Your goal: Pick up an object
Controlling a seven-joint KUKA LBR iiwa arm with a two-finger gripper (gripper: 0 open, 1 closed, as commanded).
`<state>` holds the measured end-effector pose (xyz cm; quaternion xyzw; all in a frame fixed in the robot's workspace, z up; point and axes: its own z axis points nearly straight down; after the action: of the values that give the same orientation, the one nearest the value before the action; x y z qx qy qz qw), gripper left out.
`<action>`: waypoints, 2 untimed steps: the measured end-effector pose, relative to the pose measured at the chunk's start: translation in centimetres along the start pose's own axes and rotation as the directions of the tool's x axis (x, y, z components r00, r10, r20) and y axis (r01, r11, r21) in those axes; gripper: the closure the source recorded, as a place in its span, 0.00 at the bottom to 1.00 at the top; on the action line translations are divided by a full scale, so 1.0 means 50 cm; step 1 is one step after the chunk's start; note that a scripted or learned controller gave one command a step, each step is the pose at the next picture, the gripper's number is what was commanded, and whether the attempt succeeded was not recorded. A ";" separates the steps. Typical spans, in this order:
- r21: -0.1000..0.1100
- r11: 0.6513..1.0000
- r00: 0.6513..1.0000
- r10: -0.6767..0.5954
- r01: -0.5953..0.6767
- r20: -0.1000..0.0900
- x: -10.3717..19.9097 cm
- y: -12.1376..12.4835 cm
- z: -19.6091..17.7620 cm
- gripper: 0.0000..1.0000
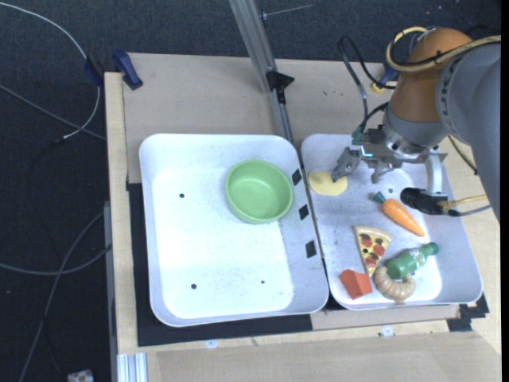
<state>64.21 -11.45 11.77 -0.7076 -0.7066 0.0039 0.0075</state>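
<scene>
Gripper [362,165] above the back of the right bin [469,273], fingers spread apart and holding nothing.

A pale yellow disc [327,183] lies just beside the left finger. A toy carrot [402,216], pizza slice [371,247], red block [355,283], green bottle [411,259] and bagel [394,284] lie nearer the front. A green bowl [258,190] sits in the left bin [199,293].

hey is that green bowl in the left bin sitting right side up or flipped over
Right side up. The round light green bowl shows its open hollow and rim facing the camera, resting on the floor of the left white bin.
</scene>
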 end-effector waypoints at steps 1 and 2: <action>0.000 1.000 1.000 0.000 0.000 0.000 0.002 -0.001 0.046 0.00; -0.005 1.000 1.000 0.001 -0.001 -0.002 0.003 0.002 0.017 1.00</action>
<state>64.29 -11.29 10.93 -0.7078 -0.7064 0.0016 0.0066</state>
